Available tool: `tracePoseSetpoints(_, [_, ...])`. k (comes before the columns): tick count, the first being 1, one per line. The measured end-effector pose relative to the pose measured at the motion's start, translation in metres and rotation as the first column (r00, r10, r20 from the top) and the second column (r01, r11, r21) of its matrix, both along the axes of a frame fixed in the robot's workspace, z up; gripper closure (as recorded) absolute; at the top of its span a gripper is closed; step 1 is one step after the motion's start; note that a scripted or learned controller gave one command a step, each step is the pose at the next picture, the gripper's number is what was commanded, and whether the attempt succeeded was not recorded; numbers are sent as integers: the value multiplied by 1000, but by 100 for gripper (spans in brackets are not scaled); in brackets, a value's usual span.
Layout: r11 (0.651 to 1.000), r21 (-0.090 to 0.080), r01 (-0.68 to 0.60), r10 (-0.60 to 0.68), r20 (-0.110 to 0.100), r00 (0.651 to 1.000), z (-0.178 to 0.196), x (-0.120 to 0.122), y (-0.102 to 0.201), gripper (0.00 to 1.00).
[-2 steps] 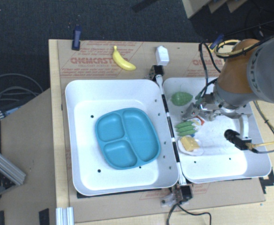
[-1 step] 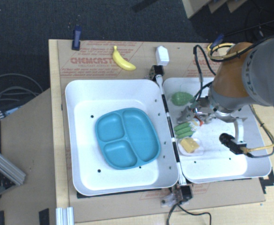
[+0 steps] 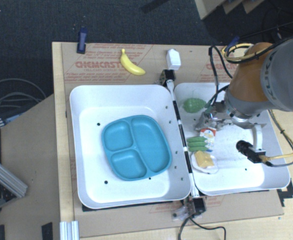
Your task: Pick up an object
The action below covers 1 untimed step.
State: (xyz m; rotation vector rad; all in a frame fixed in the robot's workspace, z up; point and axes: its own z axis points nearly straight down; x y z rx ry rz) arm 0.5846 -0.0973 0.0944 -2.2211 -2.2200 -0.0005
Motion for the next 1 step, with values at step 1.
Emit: tracePoseSetpoints(1, [1000,-1,-2,2,3,1000,91,-38,54,100])
